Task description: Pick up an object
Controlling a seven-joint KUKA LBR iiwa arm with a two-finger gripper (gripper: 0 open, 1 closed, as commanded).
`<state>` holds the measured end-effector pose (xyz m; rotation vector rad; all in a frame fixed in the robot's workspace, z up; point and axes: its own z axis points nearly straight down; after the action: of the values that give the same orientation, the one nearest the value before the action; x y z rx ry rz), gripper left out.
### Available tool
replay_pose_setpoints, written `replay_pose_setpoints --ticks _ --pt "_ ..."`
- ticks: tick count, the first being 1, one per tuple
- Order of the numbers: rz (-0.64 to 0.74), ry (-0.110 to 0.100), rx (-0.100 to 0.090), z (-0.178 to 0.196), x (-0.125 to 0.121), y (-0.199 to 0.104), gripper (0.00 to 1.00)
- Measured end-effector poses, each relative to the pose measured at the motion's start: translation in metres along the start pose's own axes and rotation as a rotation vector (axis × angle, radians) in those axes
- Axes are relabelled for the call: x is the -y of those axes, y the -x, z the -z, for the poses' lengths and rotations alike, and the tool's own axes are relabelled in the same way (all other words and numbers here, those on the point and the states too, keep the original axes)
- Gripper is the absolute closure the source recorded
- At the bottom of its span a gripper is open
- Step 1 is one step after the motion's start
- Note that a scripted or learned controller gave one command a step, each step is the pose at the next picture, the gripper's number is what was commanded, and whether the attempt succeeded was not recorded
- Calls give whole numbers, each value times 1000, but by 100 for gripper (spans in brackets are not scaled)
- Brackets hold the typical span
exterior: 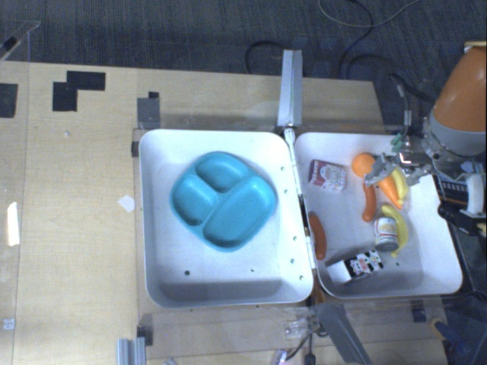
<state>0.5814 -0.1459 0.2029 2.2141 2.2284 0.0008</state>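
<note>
My gripper (pixel 397 166) hangs over the upper right part of the right bin (pixel 449 280), on the grey arm with its orange band (pixel 464 90). Right beneath it lie an orange carrot (pixel 391 188) and a yellow banana (pixel 400 182), with an orange ball (pixel 363 163) just to the left. Nothing visibly hangs from the gripper. Lower down are an orange-red sausage (pixel 369 203), a second banana (pixel 397 222) against a small can (pixel 386 239), a brown sausage (pixel 319 235), a red and white carton (pixel 327 175) and a black and white box (pixel 361 265).
The left bin (pixel 152 204) holds a blue divided plate (pixel 223 198). A metal post (pixel 290 90) stands behind the wall where the two bins meet. Cables (pixel 365 14) lie on the dark floor beyond the bench.
</note>
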Motion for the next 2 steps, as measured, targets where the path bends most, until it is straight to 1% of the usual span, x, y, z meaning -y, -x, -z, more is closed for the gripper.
replay_pose_setpoints --ticks 1,2 --pt "42 0 0 -73 -40 -11 0" --pt "52 9 2 -115 -36 -21 0"
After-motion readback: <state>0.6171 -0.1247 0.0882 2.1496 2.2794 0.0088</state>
